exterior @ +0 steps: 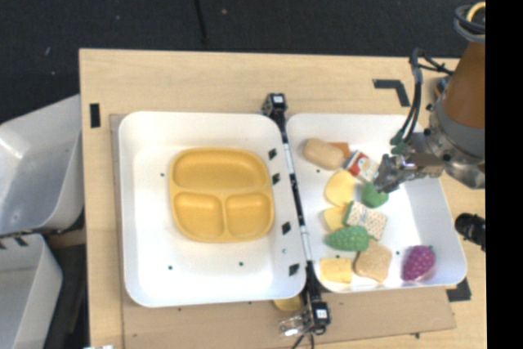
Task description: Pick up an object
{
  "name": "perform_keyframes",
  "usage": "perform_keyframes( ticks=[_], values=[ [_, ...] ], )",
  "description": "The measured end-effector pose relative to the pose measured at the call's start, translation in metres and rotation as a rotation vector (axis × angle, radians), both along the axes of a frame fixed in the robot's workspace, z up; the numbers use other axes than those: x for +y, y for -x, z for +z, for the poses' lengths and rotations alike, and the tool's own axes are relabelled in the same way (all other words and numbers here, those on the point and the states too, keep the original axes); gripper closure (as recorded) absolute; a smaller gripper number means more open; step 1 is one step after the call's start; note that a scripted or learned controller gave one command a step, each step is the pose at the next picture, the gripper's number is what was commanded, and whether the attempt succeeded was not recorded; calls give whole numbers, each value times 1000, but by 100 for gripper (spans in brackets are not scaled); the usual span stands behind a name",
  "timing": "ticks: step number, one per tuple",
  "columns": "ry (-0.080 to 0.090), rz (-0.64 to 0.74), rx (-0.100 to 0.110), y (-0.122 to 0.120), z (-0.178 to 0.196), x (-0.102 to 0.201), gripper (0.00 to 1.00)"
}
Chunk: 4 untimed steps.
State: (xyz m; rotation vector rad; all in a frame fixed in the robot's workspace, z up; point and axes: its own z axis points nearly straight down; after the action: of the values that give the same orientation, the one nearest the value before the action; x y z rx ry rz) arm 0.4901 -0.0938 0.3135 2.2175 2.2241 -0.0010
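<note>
The small green toy in the right bin lies under the gripper, whose finger state I cannot tell.

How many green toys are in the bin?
2. One small green piece lies right at the tool in the right bin; a bumpy green one sits lower down, mid-pile. More may hide underneath.
</note>
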Motion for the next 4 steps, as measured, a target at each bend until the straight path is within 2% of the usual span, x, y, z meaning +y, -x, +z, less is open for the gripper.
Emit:
perform_keyframes(
  ticks=[1,2,3,4],
  values=[
    [-4,11,-3,-1,23,108,100],
    [1,-7,6,0,-48,68,100],
    [2,-6,-7,0,16,21,100],
    [3,-11,5,-7,-51,-67,100]
  ],
)
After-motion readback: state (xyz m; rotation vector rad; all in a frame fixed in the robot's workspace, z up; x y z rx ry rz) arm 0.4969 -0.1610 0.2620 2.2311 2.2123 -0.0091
